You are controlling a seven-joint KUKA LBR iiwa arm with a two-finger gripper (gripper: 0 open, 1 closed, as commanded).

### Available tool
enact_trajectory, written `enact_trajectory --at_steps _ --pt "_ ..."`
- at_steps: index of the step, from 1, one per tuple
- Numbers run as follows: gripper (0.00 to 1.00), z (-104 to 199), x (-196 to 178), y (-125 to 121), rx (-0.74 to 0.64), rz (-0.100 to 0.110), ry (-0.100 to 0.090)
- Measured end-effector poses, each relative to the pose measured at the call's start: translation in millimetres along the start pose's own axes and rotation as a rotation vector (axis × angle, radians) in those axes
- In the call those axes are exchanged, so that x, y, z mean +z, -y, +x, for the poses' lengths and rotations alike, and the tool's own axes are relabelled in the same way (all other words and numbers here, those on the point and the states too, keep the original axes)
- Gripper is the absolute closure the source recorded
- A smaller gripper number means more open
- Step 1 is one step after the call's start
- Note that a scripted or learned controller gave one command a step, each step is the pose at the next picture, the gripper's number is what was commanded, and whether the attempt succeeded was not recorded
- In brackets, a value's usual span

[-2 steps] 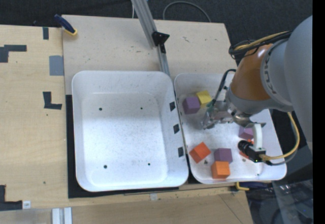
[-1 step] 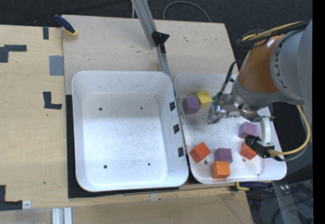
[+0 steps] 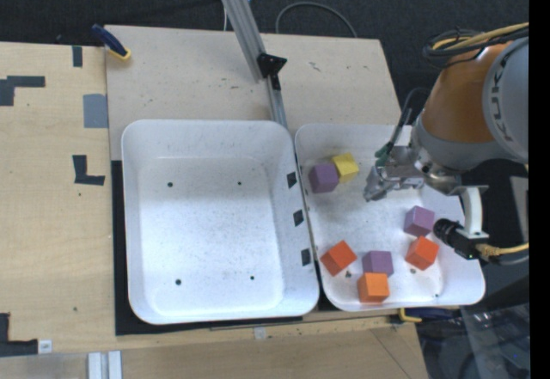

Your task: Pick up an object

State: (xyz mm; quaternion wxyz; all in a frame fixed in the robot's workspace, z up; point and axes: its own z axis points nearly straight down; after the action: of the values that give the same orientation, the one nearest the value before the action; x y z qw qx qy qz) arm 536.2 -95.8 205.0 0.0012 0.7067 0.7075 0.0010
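Claw [image 3: 378,184] hanging low over right bin [image 3: 447,291], upper middle part, pointing down and left; finger state: cannot tell from this angle. Nothing visibly sitting in its grip. Arm [image 3: 477,106] reaching in from right, orange band bending above wrist.

Yellow cube [image 3: 345,166] lying just left of claw, touching purple cube [image 3: 323,177]. Second purple cube [image 3: 419,220] sitting below right of claw. Orange cube [image 3: 421,253] near it. Along front: orange cube [image 3: 339,257], purple cube [image 3: 377,262], orange cube [image 3: 373,286]. Left bin [image 3: 137,197] sitting beside on surface [image 3: 189,68].
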Motion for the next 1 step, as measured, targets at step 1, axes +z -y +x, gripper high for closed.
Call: enact_trajectory --at_steps 1 --pt "1.0 0.3 -8.3 -0.4 0.0 0.003 0.0"
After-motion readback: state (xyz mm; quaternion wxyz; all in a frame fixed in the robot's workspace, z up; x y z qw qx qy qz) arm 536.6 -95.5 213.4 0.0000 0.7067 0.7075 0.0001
